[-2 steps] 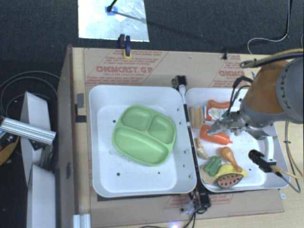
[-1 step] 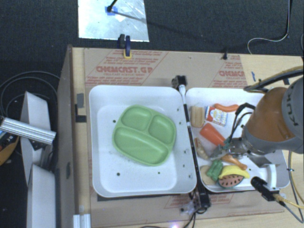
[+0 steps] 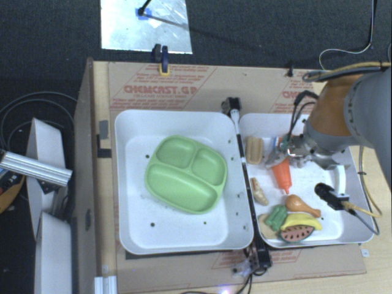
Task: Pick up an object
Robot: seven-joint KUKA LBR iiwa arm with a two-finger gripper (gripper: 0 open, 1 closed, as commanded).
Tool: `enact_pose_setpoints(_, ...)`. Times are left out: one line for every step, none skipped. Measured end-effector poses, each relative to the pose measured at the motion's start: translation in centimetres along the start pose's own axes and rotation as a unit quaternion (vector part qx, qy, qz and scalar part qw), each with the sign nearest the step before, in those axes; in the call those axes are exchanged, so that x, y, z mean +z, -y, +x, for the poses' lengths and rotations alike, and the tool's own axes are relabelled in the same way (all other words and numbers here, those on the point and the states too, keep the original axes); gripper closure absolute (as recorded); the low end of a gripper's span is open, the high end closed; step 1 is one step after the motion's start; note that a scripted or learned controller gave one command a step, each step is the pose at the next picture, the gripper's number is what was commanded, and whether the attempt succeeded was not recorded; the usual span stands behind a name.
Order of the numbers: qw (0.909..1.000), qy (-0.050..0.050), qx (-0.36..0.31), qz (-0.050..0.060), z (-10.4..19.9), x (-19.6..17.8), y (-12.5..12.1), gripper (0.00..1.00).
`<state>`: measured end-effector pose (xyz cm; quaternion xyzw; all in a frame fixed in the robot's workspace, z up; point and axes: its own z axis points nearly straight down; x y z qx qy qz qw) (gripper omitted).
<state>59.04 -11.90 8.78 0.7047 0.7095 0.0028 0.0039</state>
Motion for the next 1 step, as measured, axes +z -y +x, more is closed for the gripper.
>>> enact_pose_setpoints(1.0000,-0.001,0.001,0.002,-0.08,-0.96,0.24,1.00)
